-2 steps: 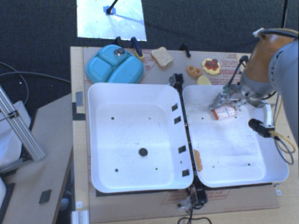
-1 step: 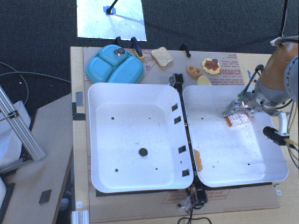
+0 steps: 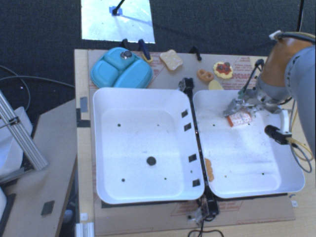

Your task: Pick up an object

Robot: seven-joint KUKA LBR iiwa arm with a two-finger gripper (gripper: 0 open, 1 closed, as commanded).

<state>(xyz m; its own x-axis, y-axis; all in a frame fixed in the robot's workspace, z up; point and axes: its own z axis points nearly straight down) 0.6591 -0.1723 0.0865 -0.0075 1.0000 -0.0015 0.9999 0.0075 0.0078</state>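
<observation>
- From the camera above, my gripper is low over the right bin, near its back wall.
- A small red and white box lies on the bin floor just under my fingers. I cannot tell if my fingers are apart or together.
- A little orange snack lies by the left wall of that bin.
- A small dark round thing sits in the left bin.
- Behind the bins are a blue plate, toast, and a pretzel.
</observation>
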